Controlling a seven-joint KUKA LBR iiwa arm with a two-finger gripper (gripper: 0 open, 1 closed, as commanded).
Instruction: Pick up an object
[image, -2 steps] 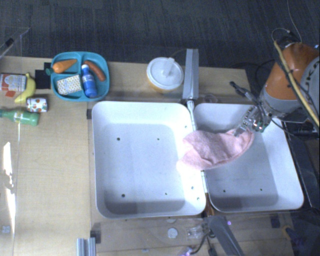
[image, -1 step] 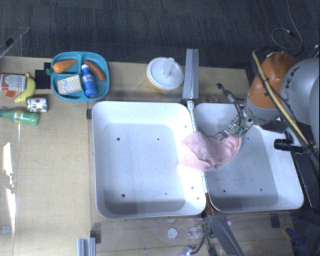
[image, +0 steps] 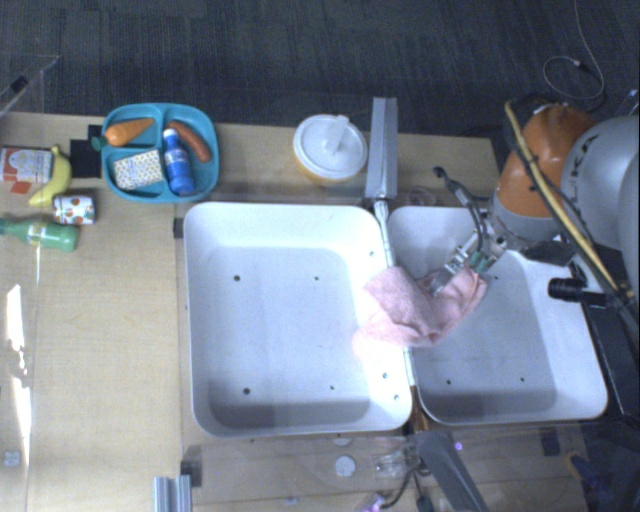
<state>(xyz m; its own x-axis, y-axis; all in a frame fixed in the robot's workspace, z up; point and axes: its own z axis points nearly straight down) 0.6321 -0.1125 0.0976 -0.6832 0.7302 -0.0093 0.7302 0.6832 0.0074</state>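
A crumpled pink cloth lies draped over the divider between the left bin and the right bin, with most of it in the right bin. My gripper reaches in from the right, low over the cloth's upper right corner. Its fingers are pinched together on a fold of the pink cloth there. The cloth's right edge looks lifted slightly toward the gripper.
A teal divided tray with toy food sits at the back left. Beside it lie a banana, a can and a green bottle. A white lidded cup stands behind the bins. The grey arm fills the right rear.
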